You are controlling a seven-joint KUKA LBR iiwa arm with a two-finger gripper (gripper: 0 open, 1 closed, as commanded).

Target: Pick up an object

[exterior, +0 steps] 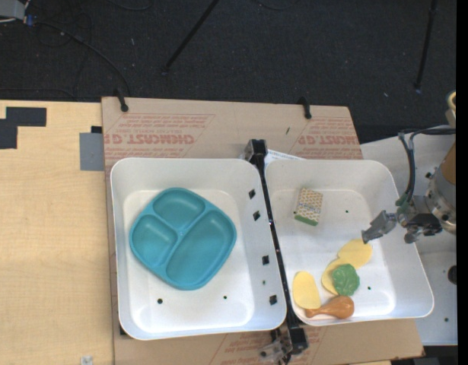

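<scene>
The right bin (pixel 401 295) holds several small items. A speckled beige block (pixel 309 205) lies near its middle. Toward the front sit a yellow flat piece (pixel 356 253), a green lump (pixel 345 279), a yellow oval (pixel 306 287) and an orange drumstick-shaped toy (pixel 334 308). My gripper (pixel 394 231) hangs over the right bin's right side, just right of and slightly above the yellow flat piece. Its two fingers are spread, one grey tip (pixel 376 227) pointing at that piece, and nothing is between them.
The left bin (pixel 135 310) holds a teal divided plate (pixel 183 236). A black divider (pixel 265 234) runs between the bins. Cardboard lies under both bins, and a wooden bench top extends to the left. Cables and arm parts crowd the right edge.
</scene>
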